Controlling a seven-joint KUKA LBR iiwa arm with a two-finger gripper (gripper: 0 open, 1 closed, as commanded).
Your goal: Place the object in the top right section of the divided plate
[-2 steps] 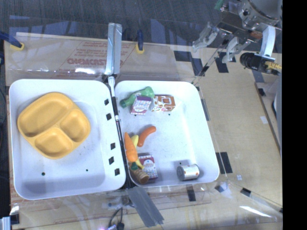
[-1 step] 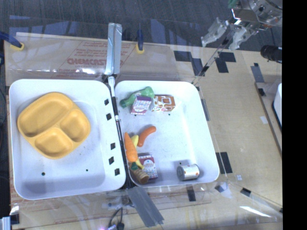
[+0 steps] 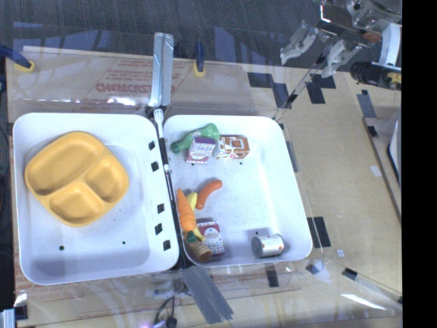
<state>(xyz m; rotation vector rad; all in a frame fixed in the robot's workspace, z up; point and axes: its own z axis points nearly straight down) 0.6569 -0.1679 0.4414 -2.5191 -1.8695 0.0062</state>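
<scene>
The yellow divided plate (image 3: pixel 75 176) lies in the left bin (image 3: pixel 41 265), with three sections and nothing on it. The right bin (image 3: pixel 290 183) holds several toy foods: a green vegetable (image 3: pixel 194 137), two small cartons (image 3: pixel 201 149) (image 3: pixel 233 147), an orange sausage (image 3: pixel 209 191), a carrot (image 3: pixel 186 214), another carton (image 3: pixel 210 236) and a silver can (image 3: pixel 268 245). My gripper (image 3: pixel 316 50) hangs above the bench beyond the right bin's far right corner. It is open, with nothing between its fingers.
A metal bar (image 3: pixel 162 74) stands at the far end of the seam between the two bins. Black tape marks (image 3: pixel 314 91) dot the bench to the right. The tan bench surface (image 3: pixel 348 197) stretches right of the bins.
</scene>
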